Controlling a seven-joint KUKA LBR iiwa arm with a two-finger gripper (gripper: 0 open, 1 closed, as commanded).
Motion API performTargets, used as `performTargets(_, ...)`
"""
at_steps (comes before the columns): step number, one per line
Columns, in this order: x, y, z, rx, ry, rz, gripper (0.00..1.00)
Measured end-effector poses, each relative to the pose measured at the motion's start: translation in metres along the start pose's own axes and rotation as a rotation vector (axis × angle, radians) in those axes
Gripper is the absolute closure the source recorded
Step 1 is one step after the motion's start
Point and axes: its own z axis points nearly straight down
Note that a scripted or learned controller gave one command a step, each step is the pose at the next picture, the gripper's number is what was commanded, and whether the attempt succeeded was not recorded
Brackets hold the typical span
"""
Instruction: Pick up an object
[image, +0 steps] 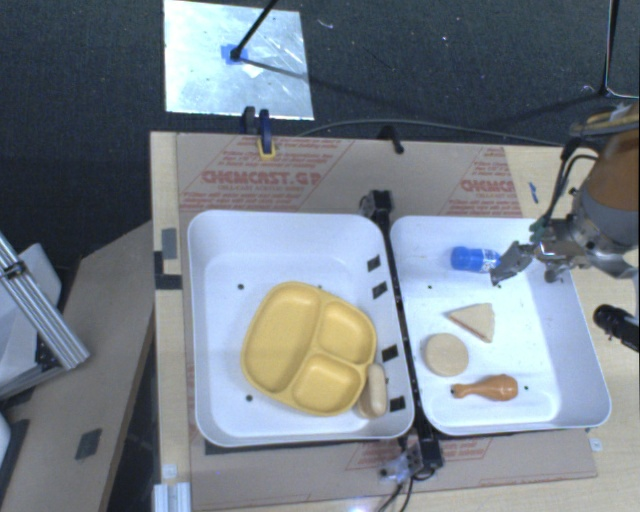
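Nothing lifted yet. Likeliest target, by its nearness to the tool: blue cylinder (471, 259), lying on its side on the floor of the right bin (575, 345), upper middle of that bin, right of frame centre. Smooth and glossy-looking, probably hard plastic, with a paler end towards the right; rounded, so apt to roll under a nudge.

Just right of it, gripper (527, 268), low over the bin's upper right, jaws apart with nothing between them, left tip close to the cylinder's pale end; touching or not, too fine to tell. Left to do, judging from this: line up over the cylinder, close, raise.

Lower in the same bin, three more candidates, all matte and tan, like toy food: a flat wedge (473, 321), a round disc (446, 354) just below and left of it, and a darker brown gourd-shaped piece (487, 388) with a thin neck pointing left, near the lower rim.

Further left, across the dark seam, left bin (215, 300): shallow, white, smooth. Inside, a yellow tray (310, 348) with three compartments, soft rounded corners, and a pale loaf-shaped piece (374, 390) touching its lower right edge.
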Motion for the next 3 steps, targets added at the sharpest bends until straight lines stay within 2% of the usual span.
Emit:
performTargets(2,-0.006,0.017,0.095,0.003,0.000,0.002,0.00)
performTargets(3,-0.005,0.017,0.145,0.004,0.001,0.002,0.00)
